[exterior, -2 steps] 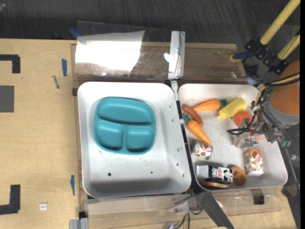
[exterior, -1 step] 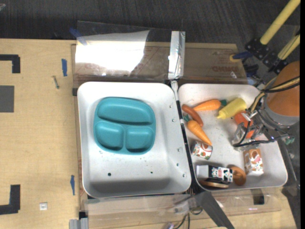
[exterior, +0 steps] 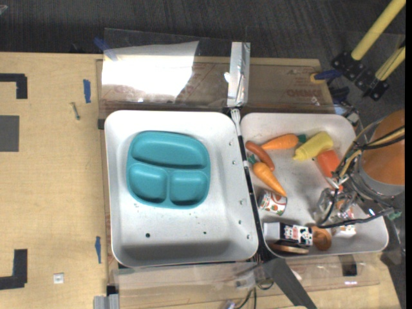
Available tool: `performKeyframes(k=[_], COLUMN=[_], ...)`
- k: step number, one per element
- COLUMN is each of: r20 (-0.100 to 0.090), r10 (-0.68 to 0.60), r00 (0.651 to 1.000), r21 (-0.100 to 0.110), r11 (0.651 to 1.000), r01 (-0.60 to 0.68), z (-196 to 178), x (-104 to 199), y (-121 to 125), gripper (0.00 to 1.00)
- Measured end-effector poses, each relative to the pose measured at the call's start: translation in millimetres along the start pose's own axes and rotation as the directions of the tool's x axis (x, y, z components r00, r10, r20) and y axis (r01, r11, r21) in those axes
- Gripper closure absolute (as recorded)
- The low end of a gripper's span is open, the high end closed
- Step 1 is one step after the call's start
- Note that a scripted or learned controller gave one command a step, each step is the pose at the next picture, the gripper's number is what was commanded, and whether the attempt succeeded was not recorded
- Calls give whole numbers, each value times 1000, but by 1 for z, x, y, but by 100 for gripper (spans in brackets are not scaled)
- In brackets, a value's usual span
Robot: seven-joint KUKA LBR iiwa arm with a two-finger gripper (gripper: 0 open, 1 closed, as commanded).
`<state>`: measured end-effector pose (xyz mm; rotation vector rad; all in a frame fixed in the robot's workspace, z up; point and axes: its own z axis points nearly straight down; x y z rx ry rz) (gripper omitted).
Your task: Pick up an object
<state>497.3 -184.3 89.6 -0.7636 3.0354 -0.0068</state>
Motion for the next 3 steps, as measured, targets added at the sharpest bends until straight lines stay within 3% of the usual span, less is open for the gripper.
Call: performKeyframes(k=[1,2,3], r20=[2,3,0], r10=[18,24,-349], r00=[1000,1000,937], r21=[-1,1,0], r11=[1000,1000,937], r01=[-18,-24,349], z=[-89,0,1], x=[-66,-85,-58], y=[29,7,-8], gripper=[100,100,100])
